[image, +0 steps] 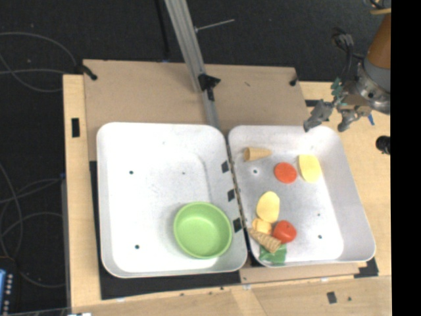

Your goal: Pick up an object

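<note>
camera view looks down on a light wood worktop (164, 295) with a brown board (145, 91) on it and dark floor with thin cables (26, 51) around. a grey metal pole (187, 38) slants up from the middle. no words or labels can be read.

two white bins sit side by side, touching. the left bin (145, 170) has a green bowl (202, 230) near its front right corner. the right bin (329, 209) has a cone (256, 153) at the back, a red disc (285, 172) just beside a yellow piece (310, 168), and a second yellow piece (268, 207) near the front. below it lie a red tomato (284, 230), a waffle cone (268, 242) and something green (276, 255), all bunched close.

the gripper (334, 112) hangs over the back right corner of the right bin, well apart from the toys. its fingers are spread apart with nothing between them.
</note>
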Robot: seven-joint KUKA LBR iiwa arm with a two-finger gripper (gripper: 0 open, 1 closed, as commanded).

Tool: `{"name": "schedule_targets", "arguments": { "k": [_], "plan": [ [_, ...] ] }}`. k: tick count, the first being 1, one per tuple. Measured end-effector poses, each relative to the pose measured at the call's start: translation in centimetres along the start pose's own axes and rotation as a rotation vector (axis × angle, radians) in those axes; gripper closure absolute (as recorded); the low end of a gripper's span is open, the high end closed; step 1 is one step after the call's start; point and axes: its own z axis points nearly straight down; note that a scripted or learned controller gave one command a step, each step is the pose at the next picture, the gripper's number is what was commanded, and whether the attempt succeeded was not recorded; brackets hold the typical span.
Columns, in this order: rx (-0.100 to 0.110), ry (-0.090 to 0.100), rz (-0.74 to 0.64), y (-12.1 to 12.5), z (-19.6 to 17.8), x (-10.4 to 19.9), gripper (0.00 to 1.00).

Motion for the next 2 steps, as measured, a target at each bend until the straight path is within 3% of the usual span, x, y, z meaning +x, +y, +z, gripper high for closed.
{"name": "schedule_targets", "arguments": {
  "k": [1, 2],
  "plan": [
    [0.001, -0.002, 0.000, 0.0, 0.0, -0.1, 0.00],
    [0.006, -0.002, 0.004, 0.6, 5.6, -0.9, 0.00]
  ]
}}
